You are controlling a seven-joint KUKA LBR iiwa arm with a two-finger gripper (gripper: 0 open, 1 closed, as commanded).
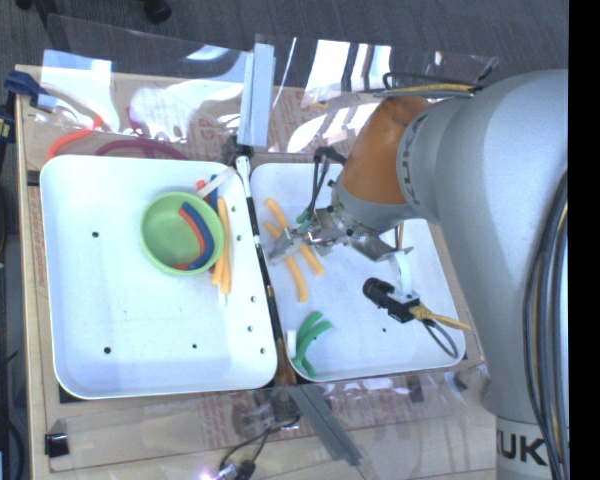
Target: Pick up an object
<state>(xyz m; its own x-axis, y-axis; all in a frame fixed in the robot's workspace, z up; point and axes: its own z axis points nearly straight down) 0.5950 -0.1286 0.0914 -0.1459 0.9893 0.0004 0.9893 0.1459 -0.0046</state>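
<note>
I saw several orange sticks (298, 268) scattered in the right bin (435, 353), toward its left wall. The gripper (298, 236) was down among them, but I could not tell its state. A green piece (310, 330) lay nearer the front. In the left bin (100, 318), a green bowl (170, 233) held coloured pieces.

I see the arm (480, 168) reaching in from the right of the camera view — bulky grey links filling that side, orange band (375, 158) just above the wrist. Wrist is bent down and toward the left. The gripper (298, 236) sits low at the arm's tip, pointing left — too small and cluttered there for me to read its state.
</note>
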